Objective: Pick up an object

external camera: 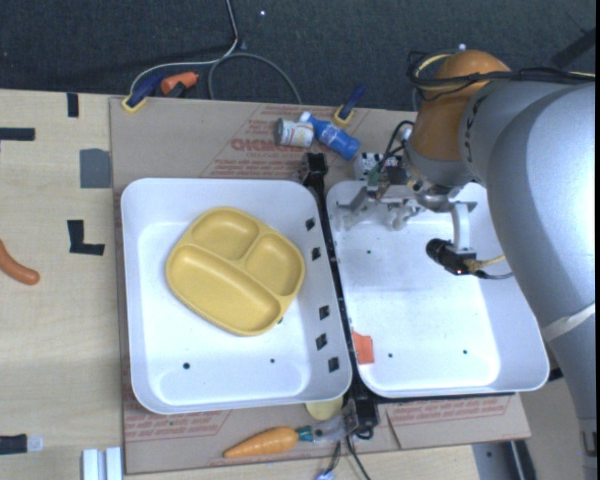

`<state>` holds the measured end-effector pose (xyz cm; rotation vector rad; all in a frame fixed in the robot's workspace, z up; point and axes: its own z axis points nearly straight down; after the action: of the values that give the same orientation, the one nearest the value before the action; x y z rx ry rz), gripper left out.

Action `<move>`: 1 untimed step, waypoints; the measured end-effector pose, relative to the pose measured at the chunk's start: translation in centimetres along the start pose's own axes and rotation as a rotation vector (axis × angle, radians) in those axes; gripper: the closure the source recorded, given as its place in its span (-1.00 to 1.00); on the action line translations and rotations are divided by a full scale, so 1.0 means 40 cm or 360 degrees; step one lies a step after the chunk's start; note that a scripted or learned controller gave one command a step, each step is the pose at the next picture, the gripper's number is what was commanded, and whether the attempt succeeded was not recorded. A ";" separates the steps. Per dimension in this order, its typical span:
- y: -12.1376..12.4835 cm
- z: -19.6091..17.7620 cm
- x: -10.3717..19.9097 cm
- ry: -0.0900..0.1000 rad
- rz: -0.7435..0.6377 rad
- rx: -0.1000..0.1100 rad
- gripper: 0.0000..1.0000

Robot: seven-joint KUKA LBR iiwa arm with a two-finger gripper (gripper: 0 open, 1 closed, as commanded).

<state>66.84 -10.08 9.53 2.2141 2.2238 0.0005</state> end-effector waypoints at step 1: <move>-0.001 -0.071 -0.174 0.0000 0.0012 0.0001 -1.00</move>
<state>66.82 -17.02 12.41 2.2225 2.2160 -0.0008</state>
